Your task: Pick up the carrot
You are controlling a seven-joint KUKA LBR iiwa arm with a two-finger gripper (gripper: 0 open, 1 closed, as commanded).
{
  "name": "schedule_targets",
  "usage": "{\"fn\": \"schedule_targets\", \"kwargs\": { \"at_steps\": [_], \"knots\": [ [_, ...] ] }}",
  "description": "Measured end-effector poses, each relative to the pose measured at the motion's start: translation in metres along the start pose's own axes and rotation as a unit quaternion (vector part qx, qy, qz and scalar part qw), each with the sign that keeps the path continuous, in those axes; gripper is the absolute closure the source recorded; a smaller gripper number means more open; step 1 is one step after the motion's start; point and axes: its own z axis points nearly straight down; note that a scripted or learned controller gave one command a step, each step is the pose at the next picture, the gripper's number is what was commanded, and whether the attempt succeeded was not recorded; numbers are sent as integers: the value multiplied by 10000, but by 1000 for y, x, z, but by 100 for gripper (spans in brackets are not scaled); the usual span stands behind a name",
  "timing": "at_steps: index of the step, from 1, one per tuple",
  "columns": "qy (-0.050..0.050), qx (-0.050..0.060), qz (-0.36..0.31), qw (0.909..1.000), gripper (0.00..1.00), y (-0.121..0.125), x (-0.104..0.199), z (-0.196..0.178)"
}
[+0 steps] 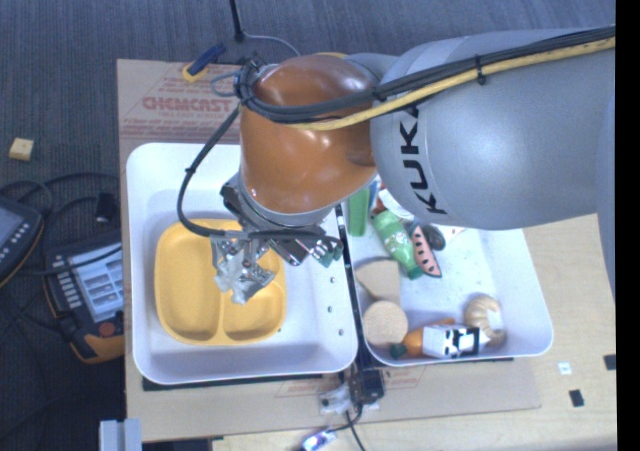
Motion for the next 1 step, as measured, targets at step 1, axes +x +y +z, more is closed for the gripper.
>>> {"fn": "schedule_targets", "kwargs": {
  "at_steps": [1],
  "knots": [
    [-9, 10, -979, 9952, 100, -45, 14, -142]
  ]
}}
